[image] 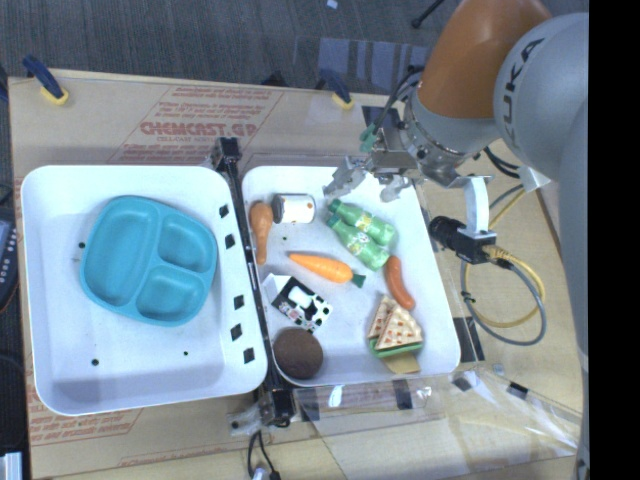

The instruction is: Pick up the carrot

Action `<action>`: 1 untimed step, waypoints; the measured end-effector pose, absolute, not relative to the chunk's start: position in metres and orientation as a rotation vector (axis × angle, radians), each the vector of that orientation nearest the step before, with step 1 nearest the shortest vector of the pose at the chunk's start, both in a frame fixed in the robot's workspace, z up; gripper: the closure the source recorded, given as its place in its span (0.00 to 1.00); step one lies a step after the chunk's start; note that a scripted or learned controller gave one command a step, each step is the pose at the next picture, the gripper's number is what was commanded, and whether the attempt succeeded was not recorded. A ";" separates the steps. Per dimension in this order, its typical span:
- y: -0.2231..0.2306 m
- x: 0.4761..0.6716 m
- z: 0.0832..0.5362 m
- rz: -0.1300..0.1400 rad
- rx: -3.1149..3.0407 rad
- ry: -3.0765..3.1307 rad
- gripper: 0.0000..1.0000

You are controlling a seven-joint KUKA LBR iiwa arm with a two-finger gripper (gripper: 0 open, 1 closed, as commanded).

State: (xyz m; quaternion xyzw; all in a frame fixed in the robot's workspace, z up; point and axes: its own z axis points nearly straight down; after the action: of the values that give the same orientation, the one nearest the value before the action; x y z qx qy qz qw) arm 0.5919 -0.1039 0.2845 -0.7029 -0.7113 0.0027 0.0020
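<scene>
Carrot (pixel 320 267) lies flat mid right bin (pixel 432 268), tip pointing at the bin divider, green end away from it. Just above carrot: green bottles (pixel 362 233). Below it: black-white cow toy (pixel 301 305), brown ball (pixel 298 354), sandwich wedge (pixel 396 328). Sausage (pixel 400 283) beside carrot's green end. Gripper (pixel 365 175) hovers above the bottles, well apart from carrot, fingers spread, holding nothing. Blue tray (pixel 148 259) in left bin (pixel 45 298).

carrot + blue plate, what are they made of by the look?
Carrot: likely moulded plastic toy, smooth even orange with a green stub at one end, slight sheen.
Blue plate: likely plastic, uniform matte turquoise, rounded moulded compartments. Neither can be confirmed from the look alone.
</scene>
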 end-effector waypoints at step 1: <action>-0.090 0.540 0.183 0.020 -2.352 -2.062 0.00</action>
State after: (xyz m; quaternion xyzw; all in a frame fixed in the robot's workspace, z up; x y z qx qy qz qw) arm 0.5399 -0.0904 0.1825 -0.7520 -0.6591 0.0065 0.0068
